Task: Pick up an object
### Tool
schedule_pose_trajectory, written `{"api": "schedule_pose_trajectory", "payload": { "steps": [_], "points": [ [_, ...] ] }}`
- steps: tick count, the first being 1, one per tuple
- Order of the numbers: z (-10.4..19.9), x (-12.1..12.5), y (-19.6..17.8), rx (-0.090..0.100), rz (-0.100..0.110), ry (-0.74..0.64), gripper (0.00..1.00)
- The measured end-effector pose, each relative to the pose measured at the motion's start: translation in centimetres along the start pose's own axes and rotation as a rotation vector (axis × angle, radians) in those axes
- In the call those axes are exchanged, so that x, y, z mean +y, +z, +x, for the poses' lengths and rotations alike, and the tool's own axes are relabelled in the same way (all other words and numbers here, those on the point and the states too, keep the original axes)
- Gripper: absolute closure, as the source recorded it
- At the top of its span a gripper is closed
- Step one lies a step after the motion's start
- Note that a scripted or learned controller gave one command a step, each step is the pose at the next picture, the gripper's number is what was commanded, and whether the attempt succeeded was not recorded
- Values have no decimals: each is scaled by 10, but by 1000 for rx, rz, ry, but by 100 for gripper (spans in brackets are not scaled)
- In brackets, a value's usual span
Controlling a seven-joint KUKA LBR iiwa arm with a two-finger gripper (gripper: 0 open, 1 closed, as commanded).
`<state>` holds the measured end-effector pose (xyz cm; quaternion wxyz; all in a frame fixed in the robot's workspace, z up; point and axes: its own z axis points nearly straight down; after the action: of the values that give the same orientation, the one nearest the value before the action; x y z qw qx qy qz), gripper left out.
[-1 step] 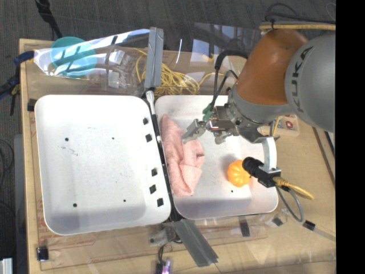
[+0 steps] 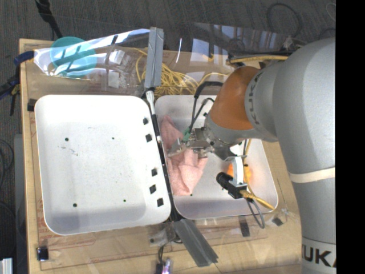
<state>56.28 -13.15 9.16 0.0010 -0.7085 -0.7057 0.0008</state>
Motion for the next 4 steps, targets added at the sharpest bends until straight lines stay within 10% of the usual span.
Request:
{"api": "schedule_pose_trajectory", "payload": {
  "steps": [1, 2, 3, 4],
  "points": [
    [0, 0, -9, 0, 3, -5, 100],
    [0, 0, -10, 0, 2, -6, 0],
    [16, 20, -2, -9, -4, -33, 0],
    [-14, 92, -1, 0, -1, -51, 0]
  ]
}}
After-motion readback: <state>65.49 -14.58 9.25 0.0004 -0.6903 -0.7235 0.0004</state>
